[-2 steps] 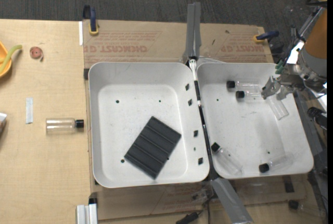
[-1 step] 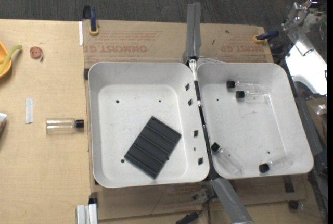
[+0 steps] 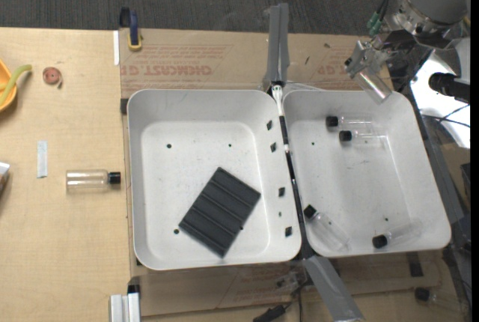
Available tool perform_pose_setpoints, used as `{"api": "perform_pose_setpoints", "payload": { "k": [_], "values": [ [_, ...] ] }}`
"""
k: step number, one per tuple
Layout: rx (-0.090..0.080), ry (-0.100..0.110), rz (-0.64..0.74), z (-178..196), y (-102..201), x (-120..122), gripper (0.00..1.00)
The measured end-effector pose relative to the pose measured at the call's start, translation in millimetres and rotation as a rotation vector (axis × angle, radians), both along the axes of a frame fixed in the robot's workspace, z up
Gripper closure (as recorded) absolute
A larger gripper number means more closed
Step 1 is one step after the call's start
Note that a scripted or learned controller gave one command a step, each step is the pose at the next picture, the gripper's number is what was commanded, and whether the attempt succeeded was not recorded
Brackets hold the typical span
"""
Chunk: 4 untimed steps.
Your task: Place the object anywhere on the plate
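A dark grey ribbed plate (image 3: 220, 210) lies tilted on the floor of the left bin (image 3: 150, 111), toward its front. Several small clear vials with black caps lie in the right bin (image 3: 419, 163): two near the back (image 3: 358, 122) (image 3: 364, 138), one at the front left corner (image 3: 326, 228) and one at the front right (image 3: 395, 237). My gripper (image 3: 369, 67) hangs over the back rim of the right bin, above and to the right of the two back vials. I see nothing held in it.
On the bench left of the bins lie a clear bottle with a black cap (image 3: 91, 178), a small white strip (image 3: 42, 159), a red disc (image 3: 51, 75) and an orange and yellow object (image 3: 7, 84). A blue clamp (image 3: 129, 27) stands behind the left bin.
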<state>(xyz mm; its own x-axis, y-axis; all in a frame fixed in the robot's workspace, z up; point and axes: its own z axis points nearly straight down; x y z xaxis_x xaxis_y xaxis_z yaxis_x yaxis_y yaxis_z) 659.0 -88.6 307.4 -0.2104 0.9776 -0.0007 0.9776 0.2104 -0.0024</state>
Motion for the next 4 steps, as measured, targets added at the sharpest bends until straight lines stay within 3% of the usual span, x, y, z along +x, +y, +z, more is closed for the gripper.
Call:
{"api": "perform_pose_setpoints", "payload": {
  "k": [1, 2, 3, 4],
  "values": [
    [0.001, 0.002, -0.001, -76, 61, -182, 1.00],
    [-0.001, 0.001, -0.016, -80, 112, -85, 1.00],
    [-0.001, 0.000, 0.063, -76, 198, 0, 1.00],
    [-0.001, -0.001, 0.239, 133, 231, 1, 1.00]
  ]
}}
